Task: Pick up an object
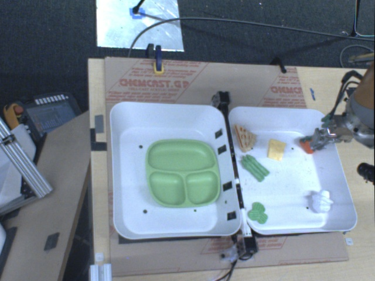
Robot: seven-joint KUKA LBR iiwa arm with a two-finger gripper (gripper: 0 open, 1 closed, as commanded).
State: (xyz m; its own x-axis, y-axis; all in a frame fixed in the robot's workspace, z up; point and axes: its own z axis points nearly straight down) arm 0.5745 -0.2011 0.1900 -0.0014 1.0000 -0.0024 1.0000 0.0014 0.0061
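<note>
Two white bins sit side by side: the left bin (126, 157) holds a green divided plate (181, 173); the right bin (340, 192) holds a green round piece (256, 213), white crumpled lump (320, 201), green bean bundle (255, 167), yellow block (276, 149) and waffle wedge (245, 137). At its far right rim, the gripper (316, 140) pinches a small red-orange object (307, 146).

The arm (362, 113) at the right edge was grey metal, with an orange band above the wrist. Dark cables looped beside it. Its small gripper (317, 139) was grey.
</note>
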